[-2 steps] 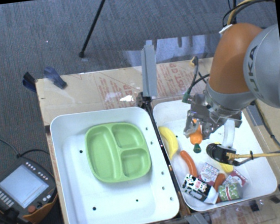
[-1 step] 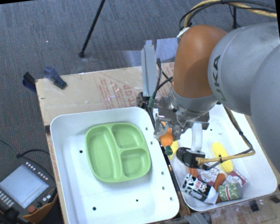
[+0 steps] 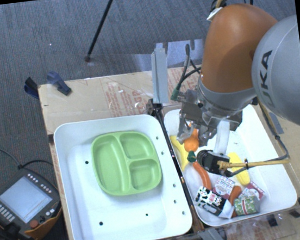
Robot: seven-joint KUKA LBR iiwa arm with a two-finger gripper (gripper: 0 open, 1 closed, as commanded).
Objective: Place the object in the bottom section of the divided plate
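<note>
Camera view — arm [image 3: 274, 62] lettered "KU" | claw [image 3: 196, 135] over right bin [image 3: 279, 182]

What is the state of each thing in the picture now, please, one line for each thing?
divided plate: flat in the left bin, sections bare.
left bin: holds the plate.
right bin: holds a crowded pile of toy foods.
gripper: low over the right bin, at an orange piece.
orange piece: at the fingertips; held or not, unclear.
cow-patterned carton: lying on its side.
handheld controller: on the floor, screen lit.
</note>
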